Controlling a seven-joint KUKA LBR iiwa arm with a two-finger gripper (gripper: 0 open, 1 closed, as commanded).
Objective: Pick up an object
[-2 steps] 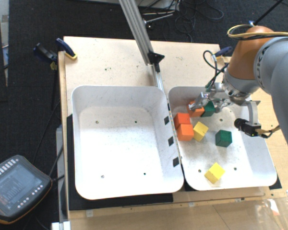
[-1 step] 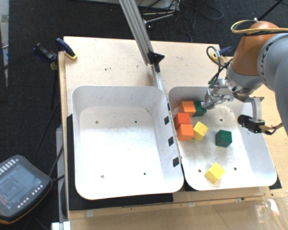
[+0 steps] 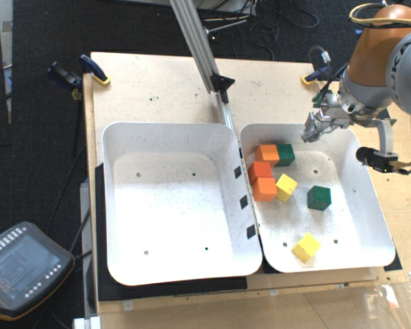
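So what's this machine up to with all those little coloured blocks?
A robot arm is trying to pick up a block. Its gripper hangs over the far edge of the right bin, and nothing shows between its fingers. In that bin lie orange blocks, two green blocks and two yellow blocks. The left bin sits alongside it.

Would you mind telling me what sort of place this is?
Probably a robotics lab: a robot arm reaches over two white bins on a clamped bench, with a control pendant and loose cables on the floor.
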